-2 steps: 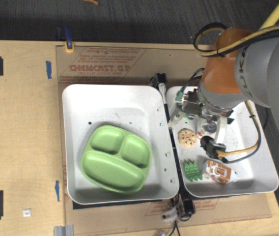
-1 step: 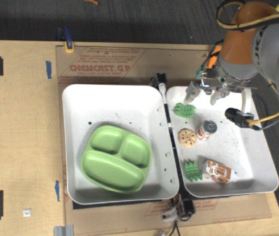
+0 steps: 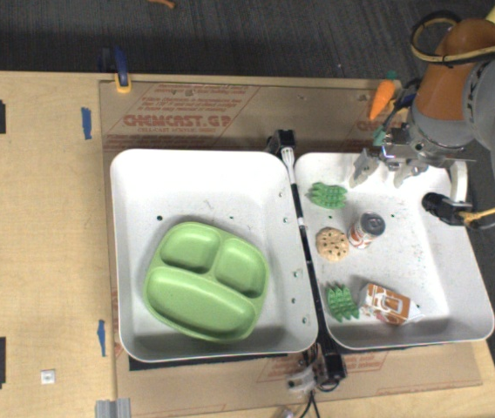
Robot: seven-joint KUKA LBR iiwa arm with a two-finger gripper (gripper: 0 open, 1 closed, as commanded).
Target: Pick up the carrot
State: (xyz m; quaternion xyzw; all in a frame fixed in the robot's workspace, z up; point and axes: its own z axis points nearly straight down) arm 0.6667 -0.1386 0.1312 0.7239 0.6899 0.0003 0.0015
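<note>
- Carrot (image 3: pixel 382 99): I see it in the upper right of the frame, outside both bins, lying on the brown board just beyond the far rim of the right bin (image 3: pixel 470 259). It is small and orange with a green tip, tilted, close to the arm's wrist.
- Gripper (image 3: pixel 385 169): it hangs over the upper edge of the right bin, below the carrot in the frame; its two fingers stand apart with nothing between them.
- Handling, as I judge it: a toy carrot, light and stiff, smooth enough to slip and roll. I would close across the thicker orange middle, square to its long axis, not on the tapering tip.
- Other contents: cookie (image 3: pixel 331 244), small can (image 3: pixel 369 229) in the right bin; green tray (image 3: pixel 206 279) in the left bin (image 3: pixel 143 190).
</note>
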